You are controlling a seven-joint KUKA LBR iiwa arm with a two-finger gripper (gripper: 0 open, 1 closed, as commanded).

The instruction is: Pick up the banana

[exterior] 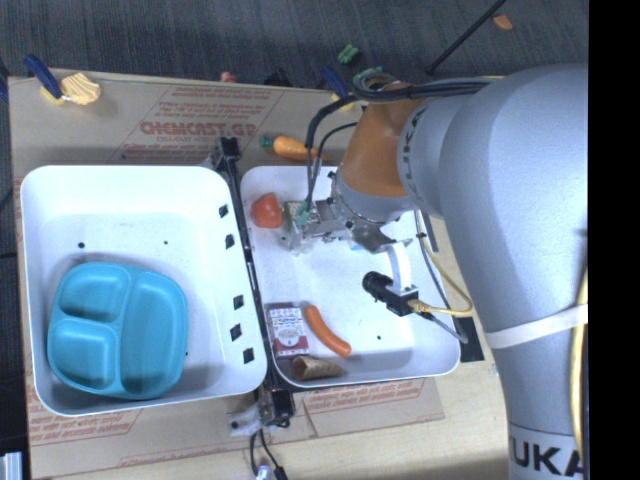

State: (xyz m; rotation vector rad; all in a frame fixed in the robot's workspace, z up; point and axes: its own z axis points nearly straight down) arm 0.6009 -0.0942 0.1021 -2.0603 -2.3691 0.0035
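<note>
My gripper (298,224) reaches down into the far left part of the right bin (432,360), just right of a red tomato-like piece (265,210). The grey arm and its orange band (375,158) cover the far right part of this bin and hide whatever lies under them. Nothing yellow and banana-shaped lies in the open part of the bin.
Near the right bin's front edge lie a small printed box (287,329), an orange sausage-like piece (328,331) and a brown piece (315,368). A blue divided plate (118,328) sits in the left bin (60,193). An orange carrot-like piece (291,148) lies behind the bins.
</note>
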